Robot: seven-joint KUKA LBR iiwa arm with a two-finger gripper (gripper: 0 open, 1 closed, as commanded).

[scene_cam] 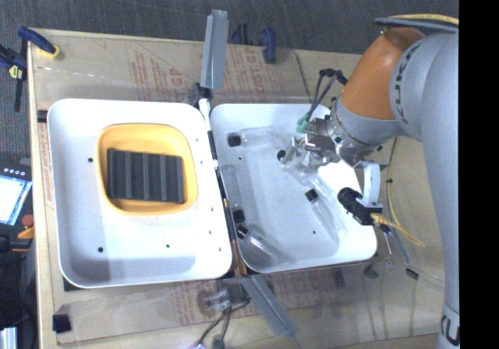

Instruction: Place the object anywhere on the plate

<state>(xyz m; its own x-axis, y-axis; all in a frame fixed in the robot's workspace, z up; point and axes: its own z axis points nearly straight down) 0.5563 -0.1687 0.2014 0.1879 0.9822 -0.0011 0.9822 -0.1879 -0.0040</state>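
Observation:
The plate [148,170] lies in the left bin [78,254]; it is yellow with a dark grey ribbed centre, and nothing rests on it. My gripper [302,156] hangs low over the back middle of the right bin [273,207], far to the right of the plate. Its tip is pale and blurs into the white floor. A small dark object [312,195] lies on the bin floor just in front of the gripper. A small clear piece with a dark spot [234,139] sits near the right bin's back left corner. I cannot make out anything held.
A clear rounded item [256,244] lies at the right bin's front left corner. The ridge between the two bins [220,184] separates gripper and plate. Clamps [269,42] and an upright metal bar [214,47] stand at the bench's back edge. Cables [394,227] trail at the right.

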